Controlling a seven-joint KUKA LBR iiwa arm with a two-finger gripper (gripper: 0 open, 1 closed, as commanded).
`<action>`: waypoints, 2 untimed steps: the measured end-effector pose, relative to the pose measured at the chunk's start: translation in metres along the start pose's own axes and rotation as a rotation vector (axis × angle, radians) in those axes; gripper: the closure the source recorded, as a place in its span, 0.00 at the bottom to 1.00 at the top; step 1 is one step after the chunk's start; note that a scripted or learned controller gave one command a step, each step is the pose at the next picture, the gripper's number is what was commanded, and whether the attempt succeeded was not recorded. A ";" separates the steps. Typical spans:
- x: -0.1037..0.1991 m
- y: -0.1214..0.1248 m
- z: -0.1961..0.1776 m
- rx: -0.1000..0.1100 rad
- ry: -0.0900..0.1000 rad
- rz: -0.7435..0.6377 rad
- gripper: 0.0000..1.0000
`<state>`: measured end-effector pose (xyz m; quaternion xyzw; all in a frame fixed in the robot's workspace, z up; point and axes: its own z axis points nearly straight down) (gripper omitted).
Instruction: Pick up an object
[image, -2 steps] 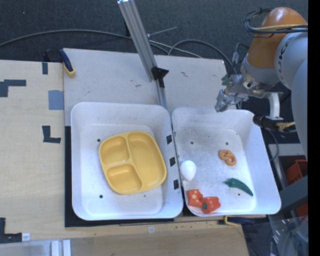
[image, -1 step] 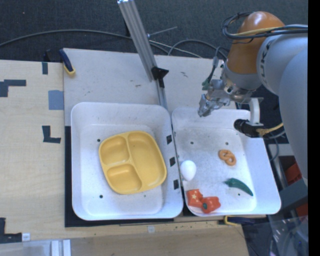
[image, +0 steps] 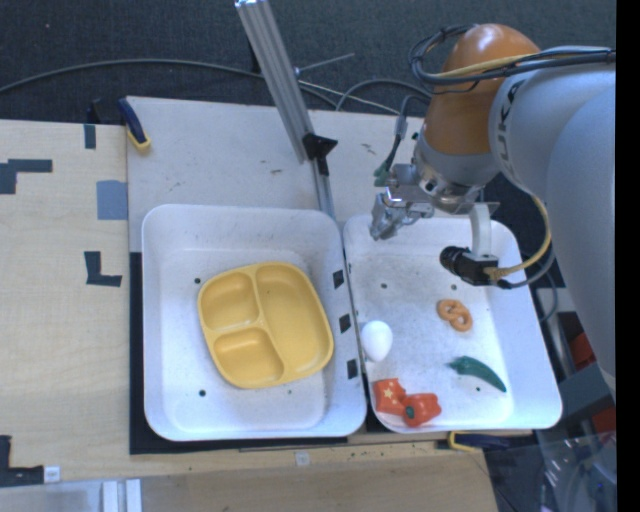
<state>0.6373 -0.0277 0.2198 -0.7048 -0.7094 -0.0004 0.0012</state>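
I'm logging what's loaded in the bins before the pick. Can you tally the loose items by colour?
Yellow: 1, the divided plate
White: 1, the egg
Orange: 1, the pretzel
Green: 1, the pepper
Red: 1, the red piece
Total: 5

Right bin contents: white egg lying against the left wall; red tomato-like piece sitting in the near left corner; green pepper lying flat toward the near right; orange pretzel resting mid-floor, toward the right wall.
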 end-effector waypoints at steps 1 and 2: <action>0.056 -0.021 0.008 0.003 -0.001 0.000 1.00; 0.098 -0.033 0.006 0.002 -0.001 0.000 1.00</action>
